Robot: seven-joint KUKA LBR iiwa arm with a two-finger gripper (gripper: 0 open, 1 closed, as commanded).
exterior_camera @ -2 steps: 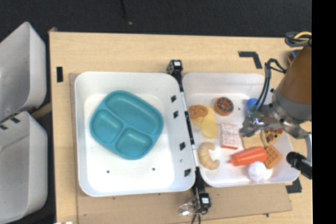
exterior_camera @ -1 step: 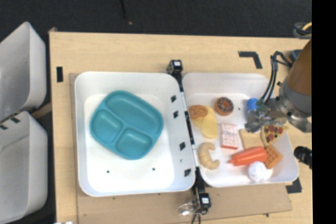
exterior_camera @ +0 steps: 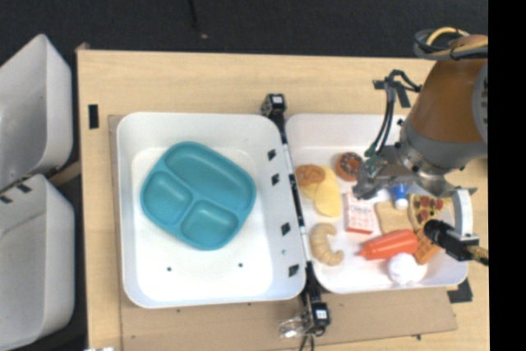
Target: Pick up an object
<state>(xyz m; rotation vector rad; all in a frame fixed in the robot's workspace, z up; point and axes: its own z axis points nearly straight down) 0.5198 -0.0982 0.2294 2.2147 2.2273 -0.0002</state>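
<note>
Pale wooden bench (exterior_camera: 189,78) against dark floor, bearing two shallow white bins side by side: left bin (exterior_camera: 131,259) with a teal three-compartment plastic plate (exterior_camera: 197,195), right bin (exterior_camera: 316,131) crowded with toy food.

Dark two-finger gripper (exterior_camera: 367,178) low over the middle of the right bin, hung from the grey arm with orange band (exterior_camera: 444,107) entering from the right. Finger state: cannot tell, metalwork dark and bunched, tips not separable. Nothing visibly held.

Outward from the gripper:
- Small round brown doughnut-like piece (exterior_camera: 348,165) just beside the gripper, left and slightly far.
- White and red flat packet (exterior_camera: 359,216) just near of the gripper, almost directly beneath; closest candidate by judgement.
- Pale yellow wedge (exterior_camera: 328,197) and tan bread roll (exterior_camera: 310,175) to the left, touching each other.
- Beige croissant-shaped piece (exterior_camera: 326,244) near-left, by the bin divider.
- Orange carrot-shaped toy (exterior_camera: 389,244) near-right, long axis running left-right with a slight tilt; white ball (exterior_camera: 402,268) touching its near side.

Judgement: shortest move is a short drop toward the packet; flat lie against the bin floor a likely cause of a failed pinch.
</note>
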